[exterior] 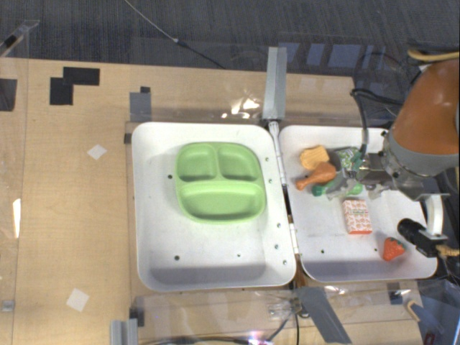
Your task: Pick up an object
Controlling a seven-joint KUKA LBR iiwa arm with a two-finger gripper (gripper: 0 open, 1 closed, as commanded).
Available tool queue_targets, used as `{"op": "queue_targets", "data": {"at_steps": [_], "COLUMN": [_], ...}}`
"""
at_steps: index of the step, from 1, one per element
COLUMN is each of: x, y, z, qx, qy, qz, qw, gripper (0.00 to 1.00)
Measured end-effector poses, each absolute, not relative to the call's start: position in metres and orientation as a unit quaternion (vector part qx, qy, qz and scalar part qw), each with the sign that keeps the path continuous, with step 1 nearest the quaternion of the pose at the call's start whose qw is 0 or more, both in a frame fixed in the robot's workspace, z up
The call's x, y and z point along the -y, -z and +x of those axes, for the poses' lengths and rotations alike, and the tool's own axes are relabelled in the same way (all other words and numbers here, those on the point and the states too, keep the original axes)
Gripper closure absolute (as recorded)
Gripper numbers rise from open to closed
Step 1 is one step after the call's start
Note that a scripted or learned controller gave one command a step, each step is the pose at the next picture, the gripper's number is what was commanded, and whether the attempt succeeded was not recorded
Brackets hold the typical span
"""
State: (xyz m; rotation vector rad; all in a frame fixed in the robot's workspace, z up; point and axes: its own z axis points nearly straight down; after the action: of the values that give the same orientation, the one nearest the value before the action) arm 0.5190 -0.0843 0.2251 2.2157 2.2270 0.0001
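So the pincer (357,172) is down in the right bin (323,254), right-centre of the frame, sitting over a little cluster of toys. Can't tell from here whether it's spread or closed, the wrist hides that bit.

The cluster: a tan chunk (314,156), an orange carrot-looking thing (317,177) lying at a slant just below it, and some green bits (338,189) just beside the pincer. They're crowded close together, so I'd go for one piece square-on and lift straight up, otherwise it'll probably just shove the neighbours around.

The easier pickings look like the small pink-and-white box (357,216) and the red strawberry-ish thing (393,249) lower right; both sit apart with bare floor around them. The strawberry is near the bottom rim though. The left bin (154,257) carries a green divided plate (219,181), with open space all round.
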Motion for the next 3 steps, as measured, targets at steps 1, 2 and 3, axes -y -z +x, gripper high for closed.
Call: {"op": "queue_targets", "data": {"at_steps": [1, 2, 3], "x": [0.133, 0.151, 0.153], "y": [-0.114, -0.096, -0.108], "z": [0.487, 0.573, 0.576], "qx": [-0.708, -0.709, -0.709], "qy": [0.0004, -0.0069, -0.0086], "qz": [0.706, 0.706, 0.705], "qw": [-0.001, 0.012, 0.017], "gripper": [0.0, 0.0, 1.0]}}
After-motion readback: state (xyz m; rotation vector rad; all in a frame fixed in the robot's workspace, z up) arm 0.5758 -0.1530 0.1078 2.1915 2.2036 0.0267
